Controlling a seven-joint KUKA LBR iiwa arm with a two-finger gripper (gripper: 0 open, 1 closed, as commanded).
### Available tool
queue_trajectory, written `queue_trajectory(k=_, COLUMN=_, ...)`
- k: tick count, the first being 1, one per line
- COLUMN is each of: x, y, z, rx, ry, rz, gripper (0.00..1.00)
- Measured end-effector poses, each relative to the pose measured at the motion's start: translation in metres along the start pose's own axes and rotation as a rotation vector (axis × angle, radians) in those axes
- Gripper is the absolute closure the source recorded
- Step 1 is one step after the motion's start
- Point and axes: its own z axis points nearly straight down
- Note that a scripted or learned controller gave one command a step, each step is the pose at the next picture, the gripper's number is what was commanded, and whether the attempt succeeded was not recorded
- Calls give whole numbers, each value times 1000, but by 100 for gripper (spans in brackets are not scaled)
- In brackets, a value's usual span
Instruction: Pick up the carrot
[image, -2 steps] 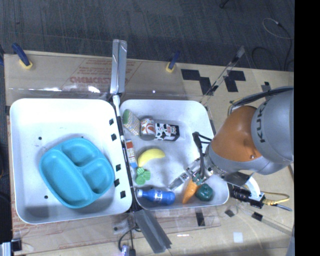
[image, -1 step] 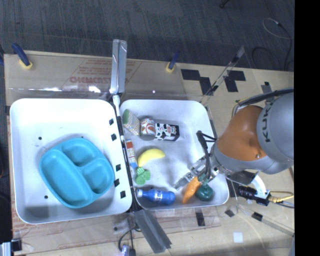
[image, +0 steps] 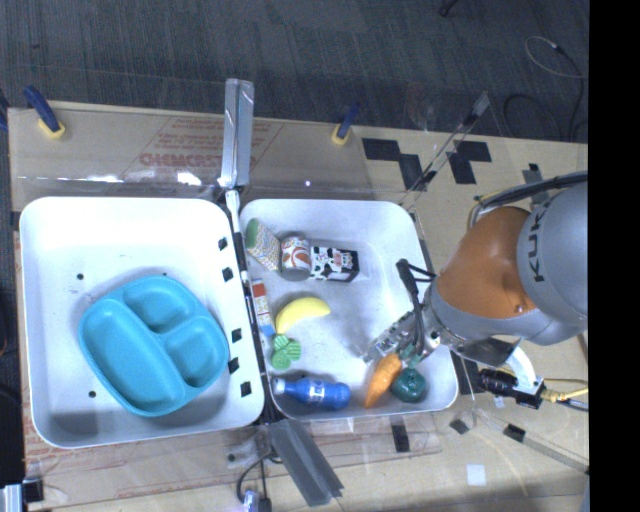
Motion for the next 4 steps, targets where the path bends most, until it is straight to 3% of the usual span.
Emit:
queue_trajectory(k=1, x=0, y=0, z=0, rx=0, ry=0, rz=0, gripper=0)
queue_trajectory(k=2, x=0, y=1, z=-9, rx=0, ry=0, rz=-5, gripper=100)
queue_trajectory(k=3, x=9, y=60, z=10, rx=1, ry=1, rz=-51, gripper=100)
queue_trajectory(k=4, x=8, y=60, z=10, rx=1, ry=0, rz=-51, gripper=0)
